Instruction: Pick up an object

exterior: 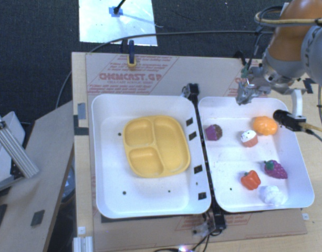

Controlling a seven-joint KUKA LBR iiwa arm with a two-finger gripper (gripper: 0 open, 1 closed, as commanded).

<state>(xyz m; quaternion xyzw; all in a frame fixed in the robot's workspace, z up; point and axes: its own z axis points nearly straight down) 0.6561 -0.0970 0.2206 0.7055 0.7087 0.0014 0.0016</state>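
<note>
Gripper [246, 96] hangs over the far rim of the right bin [302, 164], and I cannot tell how its fingers stand. Below it lie an orange fruit [265, 125], a small white-and-red piece [248, 137], a purple piece [213, 132], purple grapes [275, 169], an orange pepper [250, 180] and a white lump [272, 194]. The left bin [111, 193] holds a yellow divided tray [155, 145].

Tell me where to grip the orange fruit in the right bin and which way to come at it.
Grip the orange fruit across its round middle, coming straight down from above. It looks squat and rounded, so any pair of opposite sides should serve. Closing along the bin's length probably suits best, because the small white-topped piece lies close on its left. The gripper hangs near the far rim.
</note>
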